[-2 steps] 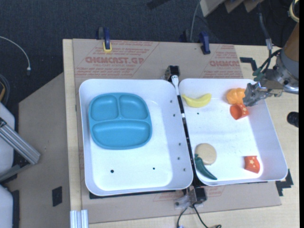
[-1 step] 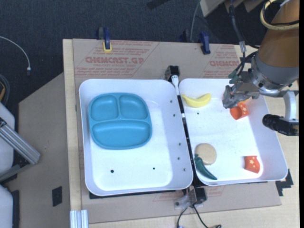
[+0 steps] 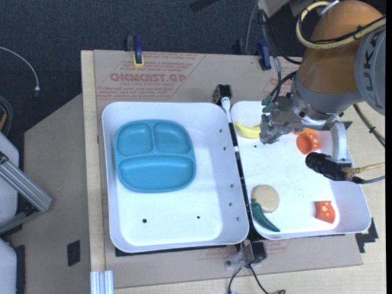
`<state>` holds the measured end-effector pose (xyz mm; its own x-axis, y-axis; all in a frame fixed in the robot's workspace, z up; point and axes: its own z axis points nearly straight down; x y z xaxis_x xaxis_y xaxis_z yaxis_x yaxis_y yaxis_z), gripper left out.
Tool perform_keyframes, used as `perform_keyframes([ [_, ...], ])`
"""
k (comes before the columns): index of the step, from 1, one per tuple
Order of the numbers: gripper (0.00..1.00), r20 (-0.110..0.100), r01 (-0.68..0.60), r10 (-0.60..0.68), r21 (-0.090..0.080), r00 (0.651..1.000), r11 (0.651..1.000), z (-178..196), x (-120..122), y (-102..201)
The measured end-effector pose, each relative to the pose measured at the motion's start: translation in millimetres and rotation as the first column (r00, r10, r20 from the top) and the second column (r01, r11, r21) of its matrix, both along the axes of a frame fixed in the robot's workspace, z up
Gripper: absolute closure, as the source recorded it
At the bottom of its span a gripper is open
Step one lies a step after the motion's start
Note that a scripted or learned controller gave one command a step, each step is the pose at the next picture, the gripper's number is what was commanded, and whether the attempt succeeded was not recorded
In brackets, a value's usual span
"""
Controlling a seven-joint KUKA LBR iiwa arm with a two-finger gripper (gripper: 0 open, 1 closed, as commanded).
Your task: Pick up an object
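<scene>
My gripper [image 3: 268, 135] hangs over the back left part of the right bin [image 3: 288, 228]. A yellow banana [image 3: 247, 129] lies just to its left, close to the fingertips but not between them. To the gripper's right sits an orange object [image 3: 308, 142]. Toward the front of the same bin lie a tan round bun [image 3: 266, 197], a dark green pepper [image 3: 264, 217] right beside it, and a red object [image 3: 325, 211] at the front right.
The left bin [image 3: 128, 237] holds a blue divided plate [image 3: 155, 155] in its back half. A ridge where the two bins meet [image 3: 236, 158] runs just left of the banana. The bulky orange-banded arm [image 3: 337, 48] looms over the right bin's back edge.
</scene>
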<state>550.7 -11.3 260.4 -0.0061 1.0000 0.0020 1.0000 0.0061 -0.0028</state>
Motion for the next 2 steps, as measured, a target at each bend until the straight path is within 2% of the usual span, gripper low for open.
perform_keyframes([
  [1, 1.0, -0.001, 0.001, -0.001, 0.0, 1.0, 1.0, -5, -18, 45],
  [2, 1.0, 0.0, 0.0, 0.0, -0.001, 1.0, 1.0, -12, -18, 103],
])
